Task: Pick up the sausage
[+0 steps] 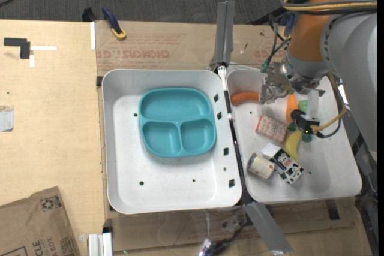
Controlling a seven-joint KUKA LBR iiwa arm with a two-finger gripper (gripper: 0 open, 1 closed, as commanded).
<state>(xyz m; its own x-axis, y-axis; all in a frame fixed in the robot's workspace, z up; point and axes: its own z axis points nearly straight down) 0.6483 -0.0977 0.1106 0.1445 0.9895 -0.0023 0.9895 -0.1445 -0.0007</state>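
Note:
The sausage (243, 97), a short orange-red link, lies near the far left corner of the right bin (336, 180), close to the divider. My gripper (268, 92) hangs low over the bin just to the right of the sausage, its tip beside the sausage's right end. Nothing shows between gripper and sausage that would tell me it is held; the sausage rests on the bin floor.
Right bin also holds a pink packet (270, 128), a banana (293, 144), an orange piece (292, 107) with a green item (303, 107), a small can (261, 166) and a black-and-white box (288, 166). A teal three-part tray (178, 122) sits in the left bin (120, 147).

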